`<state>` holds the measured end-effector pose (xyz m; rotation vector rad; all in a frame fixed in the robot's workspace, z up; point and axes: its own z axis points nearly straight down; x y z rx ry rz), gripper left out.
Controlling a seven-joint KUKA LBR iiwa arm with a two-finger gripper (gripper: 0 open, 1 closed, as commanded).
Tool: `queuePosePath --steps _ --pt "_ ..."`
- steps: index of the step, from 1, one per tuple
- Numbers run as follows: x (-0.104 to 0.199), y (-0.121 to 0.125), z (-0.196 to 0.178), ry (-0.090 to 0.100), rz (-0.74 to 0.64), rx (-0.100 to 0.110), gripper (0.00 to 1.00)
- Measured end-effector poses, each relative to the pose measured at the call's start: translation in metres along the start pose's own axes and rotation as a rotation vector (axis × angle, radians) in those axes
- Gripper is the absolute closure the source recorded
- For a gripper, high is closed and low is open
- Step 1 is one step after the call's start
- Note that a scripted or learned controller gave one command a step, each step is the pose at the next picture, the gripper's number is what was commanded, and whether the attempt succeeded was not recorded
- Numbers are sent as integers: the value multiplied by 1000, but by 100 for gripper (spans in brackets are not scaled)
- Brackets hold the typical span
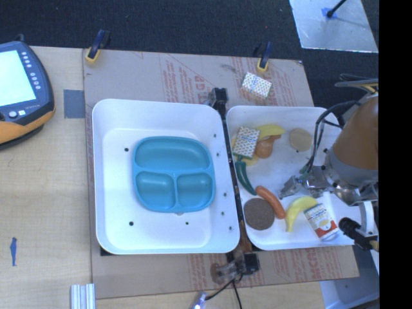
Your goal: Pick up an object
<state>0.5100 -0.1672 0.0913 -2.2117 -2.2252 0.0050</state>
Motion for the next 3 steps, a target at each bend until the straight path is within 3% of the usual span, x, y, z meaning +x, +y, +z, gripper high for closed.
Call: queuePosePath --steps 1,2,3 --pt "64 62 -1 -1 -2 -1 0" --pt "31 139 -1 -1 1 -2 0" --pt "31 139 -11 -1 -4 1 100"
